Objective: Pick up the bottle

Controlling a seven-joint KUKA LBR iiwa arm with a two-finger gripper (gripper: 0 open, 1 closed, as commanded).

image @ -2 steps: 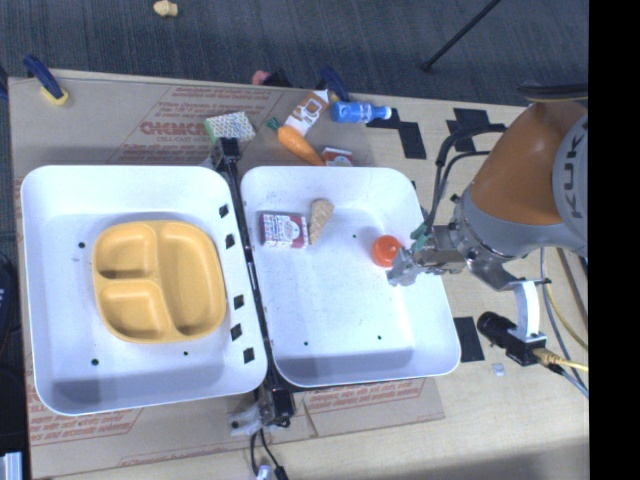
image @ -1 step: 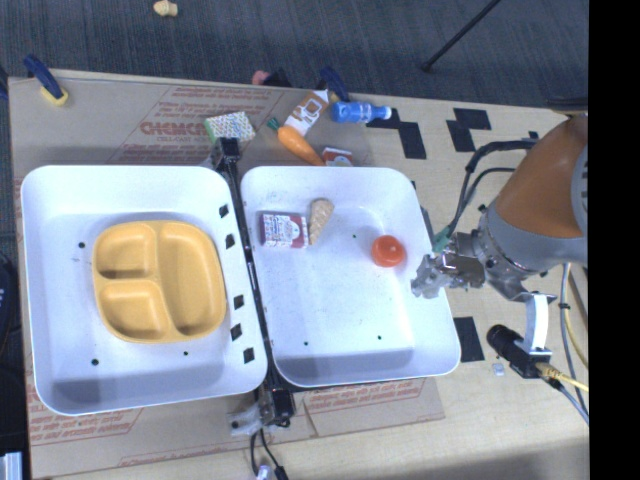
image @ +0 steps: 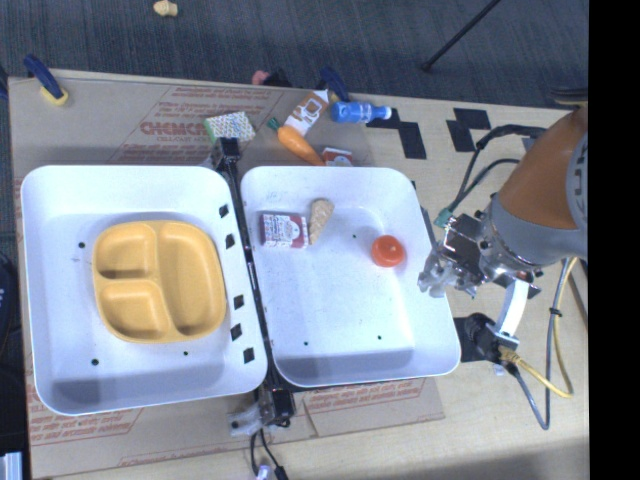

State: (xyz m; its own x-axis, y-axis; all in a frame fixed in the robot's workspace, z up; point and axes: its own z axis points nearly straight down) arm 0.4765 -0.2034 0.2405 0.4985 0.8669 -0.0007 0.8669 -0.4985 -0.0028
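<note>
Gripper (image: 437, 276) sits just past the right bin's (image: 345, 363) right rim, over the bench; can't tell its state from this angle. Bottle (image: 358, 113) (blue, lying on its side) is on the bench behind the right bin, near a carrot (image: 299, 145). Inside the right bin: red box (image: 282, 229), ice cream cone (image: 318, 216), tomato (image: 388, 251). Left bin (image: 60, 368) holds a yellow divided plate (image: 158, 279).

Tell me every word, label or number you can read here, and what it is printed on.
"CHEMC...": red print on the cardboard sheet behind the left bin; the rest is cut off or blurred.
Red carton in the right bin: label too blurred to read.
Blue bottle behind the bins: no legible label.
</note>
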